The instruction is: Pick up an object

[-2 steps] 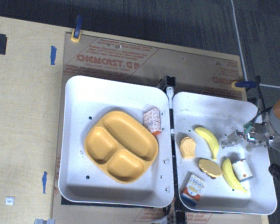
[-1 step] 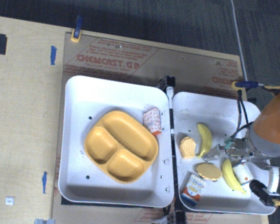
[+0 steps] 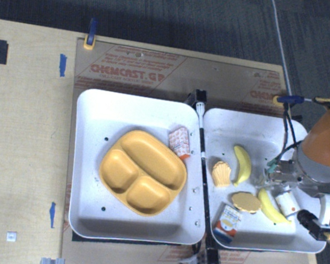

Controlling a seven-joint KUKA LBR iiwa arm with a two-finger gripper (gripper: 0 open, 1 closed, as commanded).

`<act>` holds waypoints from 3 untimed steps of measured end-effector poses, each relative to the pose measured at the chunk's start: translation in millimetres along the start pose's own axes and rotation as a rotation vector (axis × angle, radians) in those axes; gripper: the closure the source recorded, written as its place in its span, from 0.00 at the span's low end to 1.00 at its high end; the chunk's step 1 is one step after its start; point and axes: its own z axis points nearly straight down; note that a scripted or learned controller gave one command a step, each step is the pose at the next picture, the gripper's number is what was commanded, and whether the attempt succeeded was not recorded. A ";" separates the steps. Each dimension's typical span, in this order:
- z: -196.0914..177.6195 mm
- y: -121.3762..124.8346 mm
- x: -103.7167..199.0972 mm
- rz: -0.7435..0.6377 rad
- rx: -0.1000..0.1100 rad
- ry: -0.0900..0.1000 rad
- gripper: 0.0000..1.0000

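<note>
While we look down on both bins, we note:
Arm: our grey arm with its orange band (image 3: 328, 142) reaches in from the right over the right white bin (image 3: 263, 127).
Gripper: our gripper (image 3: 280, 186) sits low in that bin; we cannot tell its state.
Right bin: two yellow bananas (image 3: 241, 163) (image 3: 271, 207), round tan cookie (image 3: 246, 201), small carton (image 3: 228, 221).
Left bin: yellow three-compartment plastic tray (image 3: 142, 171).

The two bins (image 3: 89, 148) looked like smooth white plastic with a slight sheen. The yellow tray (image 3: 141, 171) was glossy plastic. The tabletop (image 3: 15, 156) was matt pale wood.
</note>
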 end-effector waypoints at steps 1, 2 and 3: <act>-88.4 21.2 105.4 -0.002 0.006 0.005 1.00; 5.1 8.3 55.3 0.000 0.008 0.004 1.00; 9.9 68.9 52.2 -0.002 0.001 0.002 1.00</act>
